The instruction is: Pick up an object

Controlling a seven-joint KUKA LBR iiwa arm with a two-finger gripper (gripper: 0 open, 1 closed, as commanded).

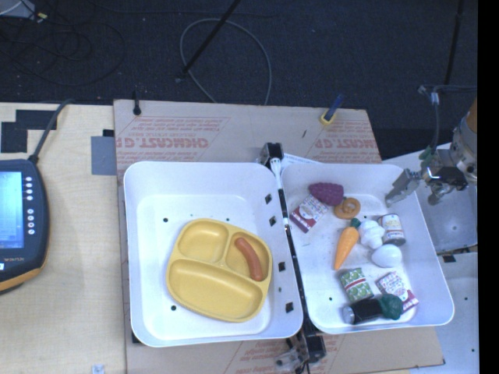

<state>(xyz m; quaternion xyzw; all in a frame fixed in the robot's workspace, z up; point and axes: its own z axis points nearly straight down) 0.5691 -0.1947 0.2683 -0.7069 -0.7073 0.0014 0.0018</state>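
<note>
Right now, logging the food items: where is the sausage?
The sausage lies in the yellow tray's upper right compartment, inside the left bin.

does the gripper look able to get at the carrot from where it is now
Probably yes. The gripper hangs over the right bin's far right rim, and the carrot lies uncovered mid-bin, though the eggs crowd its right side.

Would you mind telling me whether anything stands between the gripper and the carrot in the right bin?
Yes, in part. The gripper hangs over the right bin's far right rim, and a small can and white eggs lie right of the carrot, on that side. From above, nothing visible covers the carrot.
</note>
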